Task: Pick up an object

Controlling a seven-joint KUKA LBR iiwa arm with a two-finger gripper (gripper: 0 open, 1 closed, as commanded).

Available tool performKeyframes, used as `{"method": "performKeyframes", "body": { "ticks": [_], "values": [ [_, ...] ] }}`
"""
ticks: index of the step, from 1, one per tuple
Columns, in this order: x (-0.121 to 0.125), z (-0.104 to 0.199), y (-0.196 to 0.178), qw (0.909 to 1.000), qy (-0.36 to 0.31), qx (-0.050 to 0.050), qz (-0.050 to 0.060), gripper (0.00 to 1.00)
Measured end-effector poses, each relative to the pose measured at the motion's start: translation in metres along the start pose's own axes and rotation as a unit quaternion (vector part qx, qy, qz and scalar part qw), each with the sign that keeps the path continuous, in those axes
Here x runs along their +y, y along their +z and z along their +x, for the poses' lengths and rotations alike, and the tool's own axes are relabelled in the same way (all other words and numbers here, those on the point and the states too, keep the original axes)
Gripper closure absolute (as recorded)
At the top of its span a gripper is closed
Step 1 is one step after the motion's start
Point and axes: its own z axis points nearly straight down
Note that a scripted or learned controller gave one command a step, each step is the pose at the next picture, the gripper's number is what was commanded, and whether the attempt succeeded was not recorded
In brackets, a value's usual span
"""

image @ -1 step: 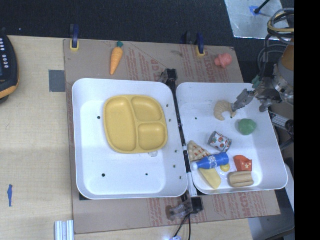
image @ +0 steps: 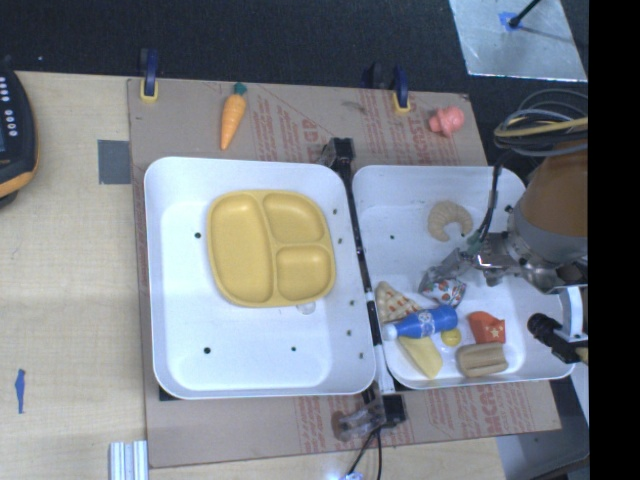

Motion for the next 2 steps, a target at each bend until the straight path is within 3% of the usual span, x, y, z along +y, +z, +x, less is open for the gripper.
{"method": "performKeyframes", "body": {
  "ticks": [1,2],
  "values": [
    [0.077,0.075,0.017,1.0,-0.007,-0.002,0.0,0.0],
    [0.016,0.07,0.02,1.0,-0.001,-0.003,0.006,0.0]
  ]
}}
